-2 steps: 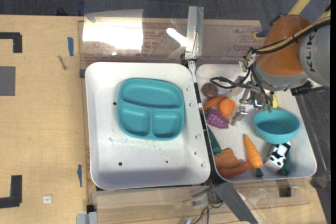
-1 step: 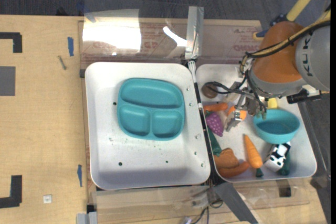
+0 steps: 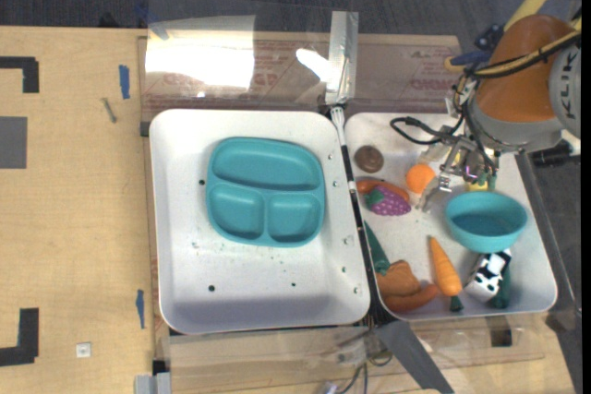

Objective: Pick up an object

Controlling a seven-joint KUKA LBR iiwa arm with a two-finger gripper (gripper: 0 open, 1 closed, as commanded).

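one orange ball point(image 3: 420, 177) just left of the tool point(image 3: 459, 171); tool's grip state indiscernible

We see a tray point(image 3: 266, 191) mid left bin point(image 3: 175, 291); a bowl point(image 3: 487, 221) sits by the right bin's point(image 3: 545, 286) right edge.

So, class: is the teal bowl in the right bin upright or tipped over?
Upright: the teal bowl shows its open rim and hollow facing up.

Your arm point(image 3: 526, 78) reaches in from the desk's right edge, orange band up. Its gripper point(image 3: 459, 169) hangs low, pointing down near the far right corner.
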